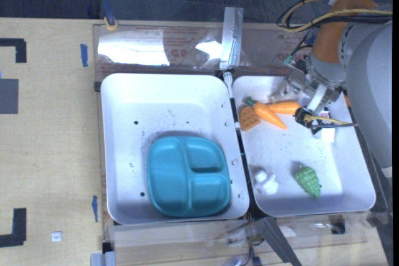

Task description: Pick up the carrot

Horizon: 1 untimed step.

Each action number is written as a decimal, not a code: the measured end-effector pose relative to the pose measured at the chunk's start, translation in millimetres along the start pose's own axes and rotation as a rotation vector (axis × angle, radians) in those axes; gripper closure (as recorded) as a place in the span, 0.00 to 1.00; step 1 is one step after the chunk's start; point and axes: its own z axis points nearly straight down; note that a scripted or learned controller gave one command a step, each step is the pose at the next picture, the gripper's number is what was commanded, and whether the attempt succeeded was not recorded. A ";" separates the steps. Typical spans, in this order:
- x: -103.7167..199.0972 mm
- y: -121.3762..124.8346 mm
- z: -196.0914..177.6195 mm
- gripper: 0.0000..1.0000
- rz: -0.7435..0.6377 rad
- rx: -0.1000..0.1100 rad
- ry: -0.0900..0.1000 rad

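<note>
Blue tray and green toy lie nearest us, well below the gripper.
We see the carrot just beside the gripper, on its view-left; we cannot tell whether the gripper is open or holding anything.

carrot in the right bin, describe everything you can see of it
The carrot looks like a smooth plastic toy: tapered orange body, small green top at its left end. It lies flat in the upper left of the right bin, tip pointing right and slightly down. A ridged orange toy touches its lower left side; a second orange tapered piece lies against its upper side, running right.
</note>
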 end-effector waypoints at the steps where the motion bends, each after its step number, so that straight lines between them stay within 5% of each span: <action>1: 3.5 2.5 -11.8 1.00 -0.003 -0.018 0.006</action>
